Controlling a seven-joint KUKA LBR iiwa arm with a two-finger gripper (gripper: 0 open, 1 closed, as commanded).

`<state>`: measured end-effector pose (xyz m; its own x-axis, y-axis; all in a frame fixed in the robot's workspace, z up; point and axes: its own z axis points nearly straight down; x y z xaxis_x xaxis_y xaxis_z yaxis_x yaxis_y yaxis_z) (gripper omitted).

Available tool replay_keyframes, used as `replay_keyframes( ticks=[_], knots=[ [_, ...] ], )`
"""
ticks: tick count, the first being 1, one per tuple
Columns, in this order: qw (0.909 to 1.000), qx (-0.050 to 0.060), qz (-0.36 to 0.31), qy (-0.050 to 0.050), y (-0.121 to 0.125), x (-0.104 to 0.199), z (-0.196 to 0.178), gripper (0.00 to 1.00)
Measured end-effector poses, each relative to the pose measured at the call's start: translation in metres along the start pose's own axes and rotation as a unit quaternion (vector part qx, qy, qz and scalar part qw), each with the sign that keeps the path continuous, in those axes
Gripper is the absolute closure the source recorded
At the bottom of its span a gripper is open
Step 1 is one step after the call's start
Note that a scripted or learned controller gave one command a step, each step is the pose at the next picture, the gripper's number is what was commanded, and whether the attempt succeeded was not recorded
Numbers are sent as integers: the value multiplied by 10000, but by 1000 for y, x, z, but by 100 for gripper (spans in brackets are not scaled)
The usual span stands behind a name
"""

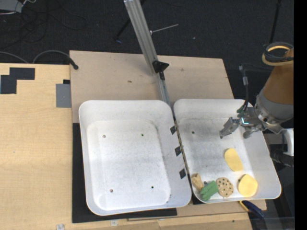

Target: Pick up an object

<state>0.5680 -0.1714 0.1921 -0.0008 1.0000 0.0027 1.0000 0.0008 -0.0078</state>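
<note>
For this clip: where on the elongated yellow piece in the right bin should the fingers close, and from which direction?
Probably across the narrow middle of the elongated yellow piece, coming straight down from above. It lies flat on the right bin floor, its long axis running toward the bin's near right corner, with bare floor on both long sides. The gripper hangs just up-view of it.

A robotics lab, by the look of it: a plywood tabletop (201, 75) carrying two shallow white bins (91, 114), a slanted aluminium rail (144, 32) rising behind them, loose cables (48, 56) on dark carpet, and a grey-and-orange industrial arm (278, 90) at the right
</note>
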Motion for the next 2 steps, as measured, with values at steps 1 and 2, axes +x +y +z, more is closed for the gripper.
replay_keyframes(
  ticks=[1,2],
  knots=[
    [10000,-25,7,-6,1,0,-3,0],
    [10000,-2,11,-1,1,7,44,0]
  ],
)
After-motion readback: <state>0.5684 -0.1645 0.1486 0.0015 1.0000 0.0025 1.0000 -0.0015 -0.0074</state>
